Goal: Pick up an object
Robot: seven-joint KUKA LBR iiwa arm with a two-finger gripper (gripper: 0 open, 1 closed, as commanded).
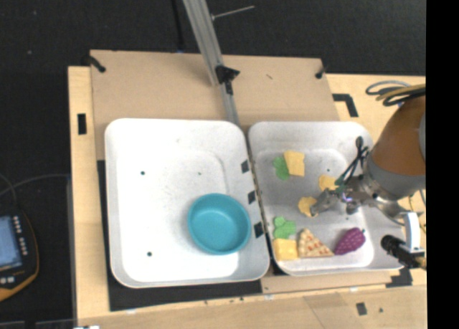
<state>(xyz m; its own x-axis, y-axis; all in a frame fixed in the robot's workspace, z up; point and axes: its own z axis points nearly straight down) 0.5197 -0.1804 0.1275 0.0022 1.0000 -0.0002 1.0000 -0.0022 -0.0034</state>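
We count two shallow white bins side by side on the bench. The left bin (143, 155) carries one thing, a round teal plastic bowl (219, 223), standing upright near its lower right corner.

The right bin (301, 134) holds the small toy foods. We count four yellow pieces: a yellow block with a green leaf against it (291, 165) near the upper left, a small yellow wedge (328, 182) toward the middle, a pale yellow chunk (307, 207) just below it, and a yellow square block (285, 249) at the lower left. There is one green leafy piece (284, 228) touching the top of that square block, one triangular pizza slice with red dots (313, 244) just beside it, and one purple bunch of grapes (349, 241) toward the lower right.

The grey arm with its orange band (400, 150) reaches in from the right, and the gripper (331, 198) sits low over the middle of the right bin. Its dark tip lies between the small yellow wedge above and the pale yellow chunk to its left, very near both. We cannot tell whether it touches either one, nor what it has hold of, if anything. The grapes and pizza slice lie below the gripper, apart from it; the leafed block lies up and to the left.
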